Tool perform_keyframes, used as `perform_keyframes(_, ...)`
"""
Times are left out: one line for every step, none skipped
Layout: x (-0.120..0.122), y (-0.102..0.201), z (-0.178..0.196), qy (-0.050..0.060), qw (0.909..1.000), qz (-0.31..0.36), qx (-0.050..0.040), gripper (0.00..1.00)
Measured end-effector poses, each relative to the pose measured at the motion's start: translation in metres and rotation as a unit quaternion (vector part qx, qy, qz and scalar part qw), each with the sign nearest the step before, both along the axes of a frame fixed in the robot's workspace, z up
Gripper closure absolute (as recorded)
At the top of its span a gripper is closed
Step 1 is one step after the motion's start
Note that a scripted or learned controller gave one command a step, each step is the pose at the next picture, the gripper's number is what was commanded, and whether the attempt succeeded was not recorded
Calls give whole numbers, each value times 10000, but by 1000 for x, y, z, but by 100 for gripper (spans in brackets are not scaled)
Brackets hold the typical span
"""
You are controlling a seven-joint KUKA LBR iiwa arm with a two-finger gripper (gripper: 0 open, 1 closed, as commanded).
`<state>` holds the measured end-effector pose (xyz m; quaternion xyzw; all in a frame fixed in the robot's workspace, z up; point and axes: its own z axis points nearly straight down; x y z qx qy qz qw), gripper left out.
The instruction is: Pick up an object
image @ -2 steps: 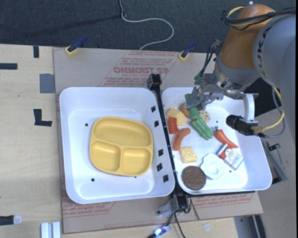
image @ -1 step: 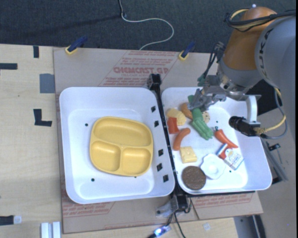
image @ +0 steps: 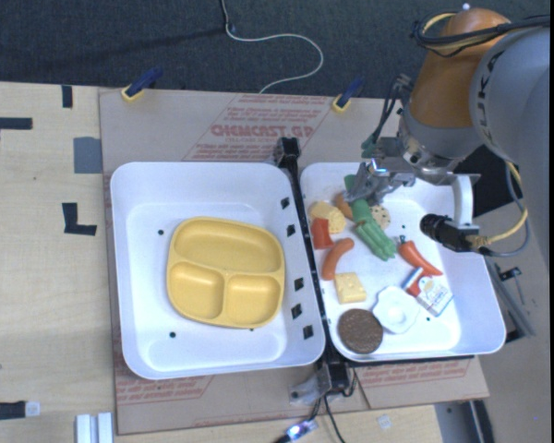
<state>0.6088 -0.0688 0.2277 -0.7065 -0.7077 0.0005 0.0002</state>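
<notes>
Gripper [image: 374, 181] low over the far-left part of the right white bin [image: 485, 326], above the toy food pile.
Elongated green plastic vegetable [image: 373, 236] lies just near-side of the claw, long axis diagonal; whether the claw is clenched cannot be told.

One fixed camera above the bench [image: 46, 210], angled down over both white bins [image: 134, 247]

A yellow tray [image: 225, 272] is seen in a white bin [image: 129, 247]. Beside it, a green toy [image: 371, 235], orange sausage [image: 336, 257], brown cookie [image: 360, 330] and pale-yellow holed cheese [image: 351, 288] are shown.
</notes>
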Motion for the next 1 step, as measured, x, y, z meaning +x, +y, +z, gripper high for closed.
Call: perform_keyframes(-6,-4,-14,8,10000,-6,-5,100)
